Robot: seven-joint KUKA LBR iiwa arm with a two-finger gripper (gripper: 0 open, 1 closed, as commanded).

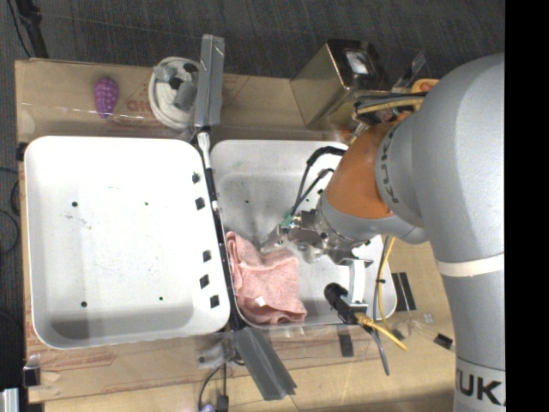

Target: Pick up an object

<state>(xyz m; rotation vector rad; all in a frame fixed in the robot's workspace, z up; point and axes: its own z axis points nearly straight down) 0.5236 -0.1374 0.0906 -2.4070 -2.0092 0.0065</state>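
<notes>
A crumpled pink cloth [268, 286] lies in the near left corner of the right bin [257, 166], against the divider. My gripper [287, 234] hangs low in that bin, just above and to the right of the cloth's upper edge. The wrist and arm cover the fingers, so their state is hidden. Nothing shows between them.
The left bin [111, 239] stands beside the right one, past the grey divider bar. Behind the bins on the bench sit a purple object [105, 95], a white cable coil [174, 91] and a brown box [339, 80]. The big grey arm covers the right bin's right half.
</notes>
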